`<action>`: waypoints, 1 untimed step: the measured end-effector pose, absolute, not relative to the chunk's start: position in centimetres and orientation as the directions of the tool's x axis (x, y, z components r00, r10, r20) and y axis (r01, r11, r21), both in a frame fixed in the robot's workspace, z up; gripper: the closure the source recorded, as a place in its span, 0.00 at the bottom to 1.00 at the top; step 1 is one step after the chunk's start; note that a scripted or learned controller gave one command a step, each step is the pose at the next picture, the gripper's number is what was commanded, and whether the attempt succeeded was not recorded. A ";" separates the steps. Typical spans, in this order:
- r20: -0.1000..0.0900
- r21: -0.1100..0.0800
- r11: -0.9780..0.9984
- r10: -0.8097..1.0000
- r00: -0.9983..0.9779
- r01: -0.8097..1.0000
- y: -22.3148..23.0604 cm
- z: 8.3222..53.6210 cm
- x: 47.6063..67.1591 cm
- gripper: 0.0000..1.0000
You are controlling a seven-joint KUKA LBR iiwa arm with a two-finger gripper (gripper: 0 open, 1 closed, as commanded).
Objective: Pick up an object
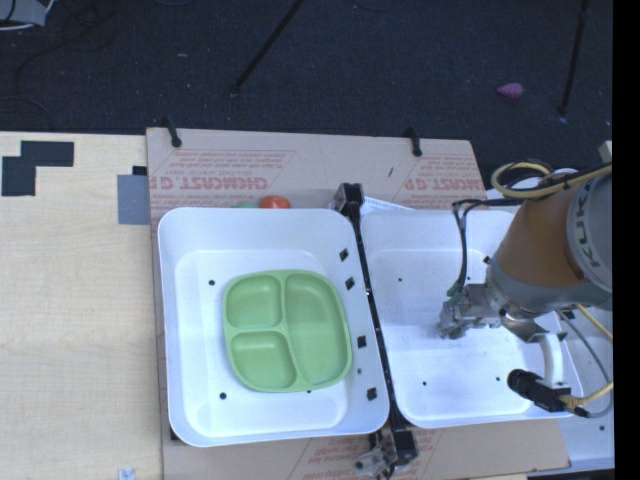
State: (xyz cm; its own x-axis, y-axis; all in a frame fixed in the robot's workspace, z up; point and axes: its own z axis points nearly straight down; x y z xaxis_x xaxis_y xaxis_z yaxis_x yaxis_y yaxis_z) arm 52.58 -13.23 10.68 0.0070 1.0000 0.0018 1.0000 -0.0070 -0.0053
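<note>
- The gripper point(455, 320) hangs low inside the right bin point(420, 388), near its middle; whether it is open or closed on anything cannot be told from this slant.
- The likeliest thing to pick, a green divided plate point(287, 330), lies flat in the left bin point(190, 268), well apart from the gripper.
- A small red object point(274, 204) sits just behind the left bin's far rim.
- Judgement: cross the divider, come down over the plate's raised edge and pinch the rim rather than the flat tray.
</note>
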 end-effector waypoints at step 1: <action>0.000 0.001 0.001 1.000 -0.001 1.000 -12.7 15.1 52.3 1.00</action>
